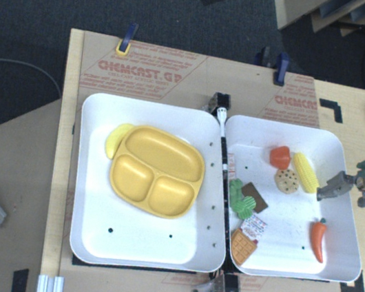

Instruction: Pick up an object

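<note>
In the right bin [269, 251] lie small toy foods: a corn [306, 172], a red piece [279, 156], a cookie [287, 181], a carrot [318, 240], a green toy [241, 199] and a waffle [242, 246]. The pincer [337, 186] hovers at the bin's right rim near the corn, empty, and how it is set I cannot tell. The corn looks light, stiff and smooth (likely slippery), best taken across its middle. The left bin [86, 216] holds a yellow tray [156, 171]. The worktop [74, 88] is brown board over dark carpet.
</note>
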